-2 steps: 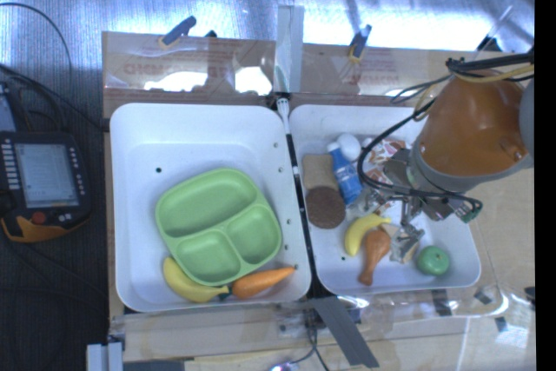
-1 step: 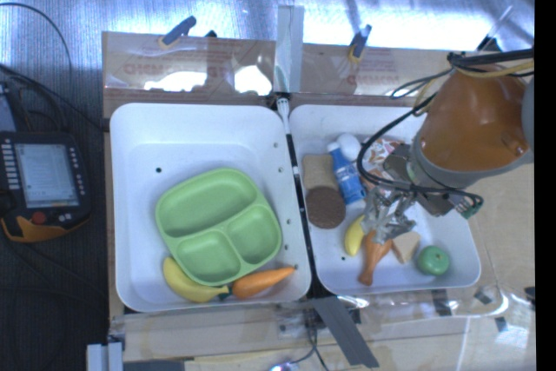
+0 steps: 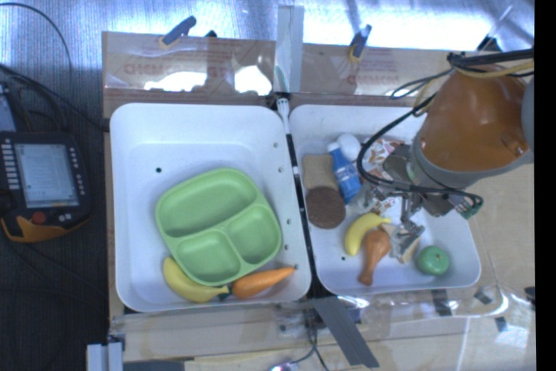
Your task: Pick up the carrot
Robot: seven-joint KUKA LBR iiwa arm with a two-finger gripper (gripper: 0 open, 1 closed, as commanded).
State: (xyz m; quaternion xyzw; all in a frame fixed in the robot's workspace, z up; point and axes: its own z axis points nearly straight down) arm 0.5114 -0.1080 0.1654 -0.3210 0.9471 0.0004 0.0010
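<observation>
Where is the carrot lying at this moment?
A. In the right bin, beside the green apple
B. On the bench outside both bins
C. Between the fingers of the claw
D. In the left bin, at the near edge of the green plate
D: the carrot lies in the left bin, against the near edge of the green plate, next to a banana.

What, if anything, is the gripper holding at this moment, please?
Cannot be told: the gripper sits low over the right bin, far from the carrot.
</observation>
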